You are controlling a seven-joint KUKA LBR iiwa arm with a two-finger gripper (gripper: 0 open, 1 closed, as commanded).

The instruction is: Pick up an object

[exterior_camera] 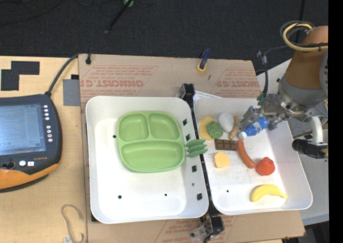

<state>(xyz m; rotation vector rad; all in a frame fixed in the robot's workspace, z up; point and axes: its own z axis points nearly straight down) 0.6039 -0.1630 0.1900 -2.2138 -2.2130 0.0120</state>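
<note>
Two shallow white bins were set side by side on a cardboard sheet [139,78] at the centre of the frame. The left bin [107,183] held a green divided plate [151,141]. A green bean pod [196,148] lay across the divider between the bins.

The right bin [295,183] held a lettuce piece [215,129], a white egg [225,121], a chocolate bar [225,144], a yellow wedge [222,159], a sausage [246,154], a red tomato [265,166] and a banana [267,193] near the lower right corner.

The gripper [252,121] was positioned over the upper part of the right bin, with a blue and white bottle [256,127] seen at its fingers. Whether the bottle was clasped or the fingers were released could not be told.

A tablet [24,134] rested at the left edge of the frame.
</note>
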